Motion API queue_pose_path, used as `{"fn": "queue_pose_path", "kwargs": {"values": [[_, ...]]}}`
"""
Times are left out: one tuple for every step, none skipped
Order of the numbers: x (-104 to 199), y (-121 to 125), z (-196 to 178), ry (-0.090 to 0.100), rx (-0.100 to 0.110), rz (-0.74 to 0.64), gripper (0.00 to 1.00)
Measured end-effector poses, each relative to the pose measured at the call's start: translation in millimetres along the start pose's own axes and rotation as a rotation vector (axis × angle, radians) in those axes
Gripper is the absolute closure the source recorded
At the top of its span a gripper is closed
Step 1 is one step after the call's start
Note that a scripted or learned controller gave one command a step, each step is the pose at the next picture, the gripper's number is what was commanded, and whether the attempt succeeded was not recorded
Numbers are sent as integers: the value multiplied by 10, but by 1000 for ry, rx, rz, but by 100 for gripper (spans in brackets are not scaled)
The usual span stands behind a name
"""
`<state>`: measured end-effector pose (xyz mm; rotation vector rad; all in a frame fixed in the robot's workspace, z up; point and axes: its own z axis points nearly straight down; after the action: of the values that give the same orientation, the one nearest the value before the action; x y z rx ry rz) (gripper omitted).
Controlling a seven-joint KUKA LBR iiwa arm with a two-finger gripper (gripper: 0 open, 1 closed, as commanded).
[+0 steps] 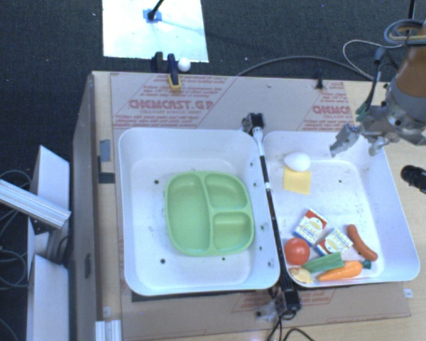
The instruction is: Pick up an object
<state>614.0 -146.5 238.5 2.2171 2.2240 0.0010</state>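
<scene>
the small smooth white egg (297,162) lies at the back of the right white bin (394,212), touching the flat yellow cheese square (297,181). it looks light, hard and slippery, so pinch its round middle. the grey claw (361,142) hangs open above the bin's back rim, holding nothing.

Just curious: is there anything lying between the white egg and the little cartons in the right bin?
Yes. In the camera view, a yellow cheese slice lies between the egg and the cartons, just below the egg.
</scene>
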Motion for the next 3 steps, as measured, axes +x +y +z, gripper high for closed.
{"fn": "queue_pose_path", "kwargs": {"values": [[205, -60, 1254, 1, 3, -1, 0], [550, 237, 1541, 0, -1, -1, 0], [517, -766, 1543, 0, 2, 2, 0]]}}
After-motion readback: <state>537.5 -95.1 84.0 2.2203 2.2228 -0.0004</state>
